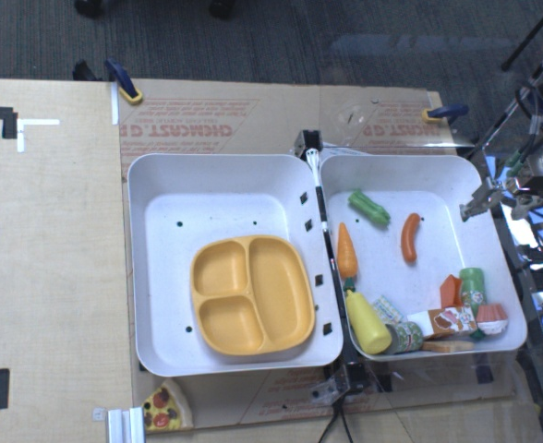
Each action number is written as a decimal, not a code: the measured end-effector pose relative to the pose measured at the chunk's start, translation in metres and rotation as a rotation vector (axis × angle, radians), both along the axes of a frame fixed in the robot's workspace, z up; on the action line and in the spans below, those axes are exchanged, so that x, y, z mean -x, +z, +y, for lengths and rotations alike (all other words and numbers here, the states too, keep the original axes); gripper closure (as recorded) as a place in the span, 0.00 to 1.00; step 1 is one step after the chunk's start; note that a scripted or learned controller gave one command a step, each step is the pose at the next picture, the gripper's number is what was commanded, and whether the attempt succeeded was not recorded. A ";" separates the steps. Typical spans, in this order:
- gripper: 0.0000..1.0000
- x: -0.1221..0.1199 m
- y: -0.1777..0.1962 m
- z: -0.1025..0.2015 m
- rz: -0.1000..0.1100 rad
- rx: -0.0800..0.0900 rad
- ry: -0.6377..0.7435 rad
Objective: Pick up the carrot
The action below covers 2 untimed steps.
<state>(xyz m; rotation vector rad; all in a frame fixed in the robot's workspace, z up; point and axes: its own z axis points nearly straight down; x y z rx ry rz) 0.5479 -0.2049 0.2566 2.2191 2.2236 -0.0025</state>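
Jaws: their state cannot be told, since the metal parts at the right rim are too small and cluttered to read; nothing orange shows among them, so the carrot is judged not held.

Bench [50, 247]: bears two shallow white bins set side by side, touching along their inner walls.

Left bin [161, 178]: holds a yellow divided plate [251, 293].

Right bin [438, 178]: holds the toy foods. The carrot [346, 250] lies on the floor of this bin, close against its left wall, lengthwise along that wall. A yellow bottle [368, 326] lies just below it, a green vegetable [370, 209] near its upper end, and a red sausage [410, 238] well to its right. Small packets [456, 321] crowd the lower right corner.

Arm: what appears to be the gripper [477, 204] sits at the right bin's right rim, well apart from the carrot, with the whole width of the bin between them.

Progress: judged at the outset. The reach across the bin, the descent, the grasp and the lift all remain. The nearby wall and the yellow bottle leave little room around the carrot.
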 end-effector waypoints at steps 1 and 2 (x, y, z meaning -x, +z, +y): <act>0.00 -0.025 -0.067 0.086 0.004 -0.001 -0.274; 0.00 -0.023 -0.066 0.156 0.002 0.000 -0.439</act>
